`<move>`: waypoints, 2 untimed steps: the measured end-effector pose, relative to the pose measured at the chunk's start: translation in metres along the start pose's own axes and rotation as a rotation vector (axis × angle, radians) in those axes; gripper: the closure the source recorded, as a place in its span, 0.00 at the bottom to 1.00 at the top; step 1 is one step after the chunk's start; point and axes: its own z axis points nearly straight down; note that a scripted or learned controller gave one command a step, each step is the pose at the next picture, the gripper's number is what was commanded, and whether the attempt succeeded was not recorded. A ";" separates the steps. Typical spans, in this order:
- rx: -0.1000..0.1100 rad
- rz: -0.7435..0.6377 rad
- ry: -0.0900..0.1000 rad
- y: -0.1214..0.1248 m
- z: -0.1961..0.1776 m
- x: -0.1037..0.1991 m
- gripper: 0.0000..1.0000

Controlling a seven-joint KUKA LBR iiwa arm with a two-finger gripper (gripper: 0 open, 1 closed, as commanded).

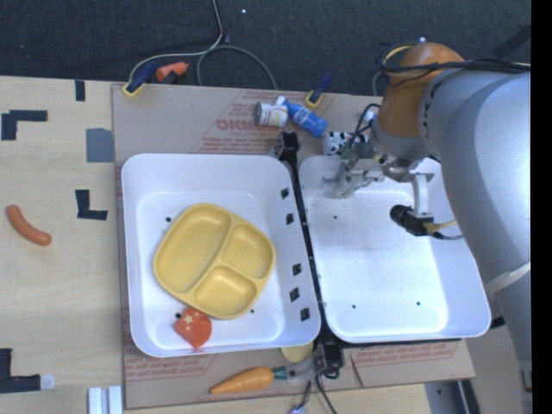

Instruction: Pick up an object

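My gripper hangs low over the far left corner of the right bin, below the orange-banded wrist. Nothing can be made out in its grasp. In the left bin lies a yellow divided plate, and a red toy with a small star rests against the plate's near edge. A small black-and-white speckled thing sits at the right bin's far rim, just behind the gripper.
A blue-and-white bottle lies on the cardboard behind the bins. A toy carrot lies in front of the bins and a toy sausage on the bench far left. Orange and blue clamps hold the far edge.
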 end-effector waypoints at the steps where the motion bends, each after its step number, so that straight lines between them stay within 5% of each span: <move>1: -0.001 -0.003 0.005 -0.044 -0.095 0.061 1.00; 2: 0.007 -0.006 0.007 -0.075 -0.088 0.155 1.00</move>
